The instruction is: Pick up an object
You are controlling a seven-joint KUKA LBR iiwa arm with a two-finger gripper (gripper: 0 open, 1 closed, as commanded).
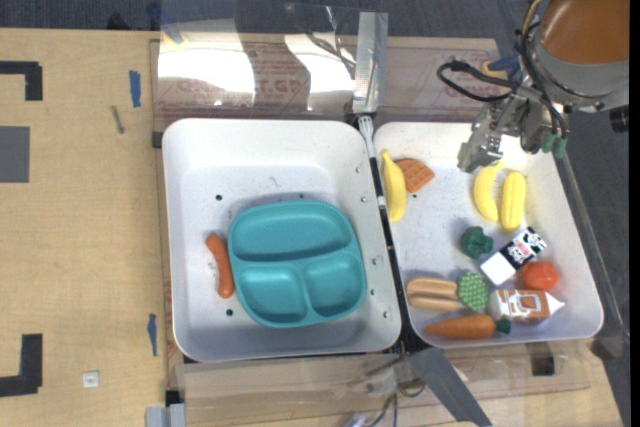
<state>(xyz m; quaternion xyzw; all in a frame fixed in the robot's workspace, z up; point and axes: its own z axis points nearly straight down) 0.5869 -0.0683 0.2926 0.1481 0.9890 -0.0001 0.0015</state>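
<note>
My gripper hangs over the back right part of the right bin, just above a pair of yellow bananas. Its fingers stand apart with nothing between them. In the same bin lie a single banana by the left wall, an orange pizza slice, a green piece, a black-and-white cow, a red tomato, a hot dog, a carrot and a small carton.
The left bin holds a teal divided plate with an orange sausage beside it on the left. A clear plastic sheet stands behind the bins. A divider wall runs between the two bins.
</note>
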